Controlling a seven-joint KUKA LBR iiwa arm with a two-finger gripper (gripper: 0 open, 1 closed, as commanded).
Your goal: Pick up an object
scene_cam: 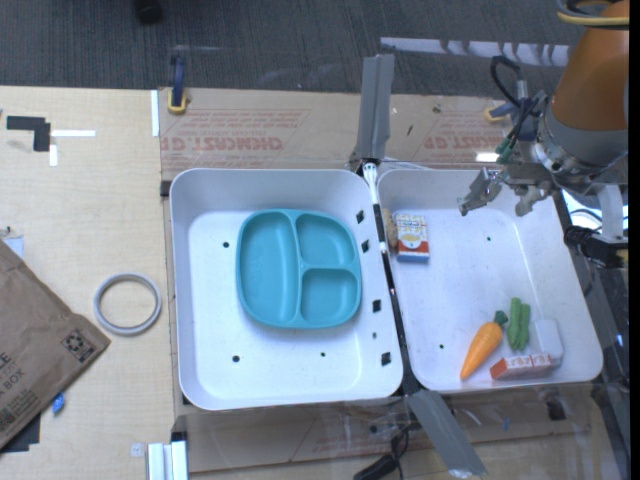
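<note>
Overhead slanted view of a tabletop (90, 188) w/ two shallow white bins side by side. Left bin (200, 358) holds a teal divided plate (298, 268), roughly centred. Right bin (470, 278) holds a small snack box (411, 236) near its upper left corner, plus a toy carrot (481, 349) w/ green leafy top (518, 324) and a red-and-white packet (528, 362) by the lower right corner. Arm w/ orange band (592, 58) reaches in from the right; its hand (497, 193) hovers over the right bin's upper edge, fingers spread apart, nothing between them, well apart from the carrot. A tape ring (127, 302) and a brown paper bag (35, 343) lie on the tabletop left of the bins.
</note>
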